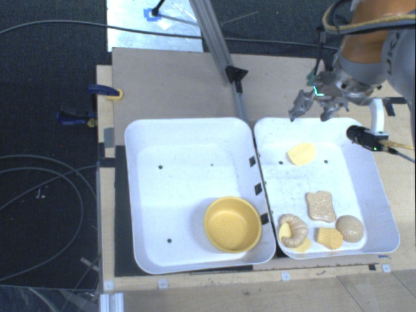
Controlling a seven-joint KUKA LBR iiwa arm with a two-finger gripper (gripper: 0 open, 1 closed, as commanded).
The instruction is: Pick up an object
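Above the right bin's (pixel 364 174) far rim, the jaws (pixel 314 111) hang spread apart, holding nothing, touching nothing.

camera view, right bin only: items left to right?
Croissant → yellow chip → cracker → corn piece → round bun. All lie in the right bin.

The arm reaches in from the far right, its gripper (pixel 311 111) hanging downward, fingers spread, holding nothing.
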